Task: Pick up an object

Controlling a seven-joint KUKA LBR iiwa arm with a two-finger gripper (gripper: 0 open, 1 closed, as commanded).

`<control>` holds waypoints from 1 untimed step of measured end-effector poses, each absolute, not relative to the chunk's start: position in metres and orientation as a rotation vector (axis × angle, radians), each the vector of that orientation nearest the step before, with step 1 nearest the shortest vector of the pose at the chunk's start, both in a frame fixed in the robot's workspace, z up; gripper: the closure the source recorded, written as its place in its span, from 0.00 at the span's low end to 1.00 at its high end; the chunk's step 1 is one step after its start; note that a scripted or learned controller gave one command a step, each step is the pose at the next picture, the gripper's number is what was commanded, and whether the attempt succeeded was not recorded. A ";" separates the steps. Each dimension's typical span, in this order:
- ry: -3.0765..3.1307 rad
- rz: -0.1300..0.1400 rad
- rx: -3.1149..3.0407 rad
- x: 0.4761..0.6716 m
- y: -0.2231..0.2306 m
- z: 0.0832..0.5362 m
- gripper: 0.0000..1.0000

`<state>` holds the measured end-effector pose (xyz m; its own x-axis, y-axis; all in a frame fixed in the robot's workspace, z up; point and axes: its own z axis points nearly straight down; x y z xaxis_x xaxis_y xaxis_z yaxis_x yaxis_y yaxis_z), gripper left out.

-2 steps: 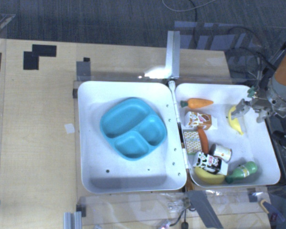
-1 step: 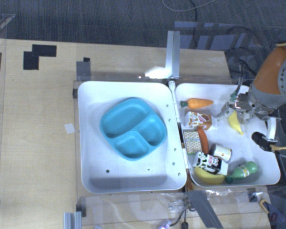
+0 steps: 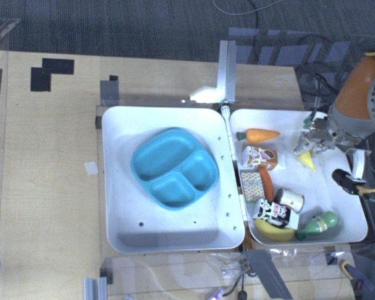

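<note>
My gripper (image 3: 313, 145) hangs over the upper right part of the right bin (image 3: 360, 220), open, with nothing between its fingers. A small yellow piece (image 3: 307, 160) lies on the bin floor just in front of it, close to the left finger. Further left lie an orange carrot (image 3: 262, 135) and a small printed carton (image 3: 262, 157). Along the bin's left side sits a red sausage (image 3: 266, 185) beside a mesh-patterned packet (image 3: 250, 185). Near the front are a can (image 3: 291, 200), a black-and-white box (image 3: 274, 214), a banana (image 3: 274, 232) and a green bottle (image 3: 318, 224).
The left bin (image 3: 119, 230) holds a blue divided plate (image 3: 174, 168). A metal post (image 3: 227, 67) stands behind the wall between the two bins. The arm's orange band (image 3: 362, 86) rises at the right edge. Bare floor lies in the right bin's middle right.
</note>
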<state>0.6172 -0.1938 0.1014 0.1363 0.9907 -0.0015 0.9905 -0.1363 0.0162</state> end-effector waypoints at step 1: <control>2.255 0.005 2.177 0.574 -0.188 0.209 1.00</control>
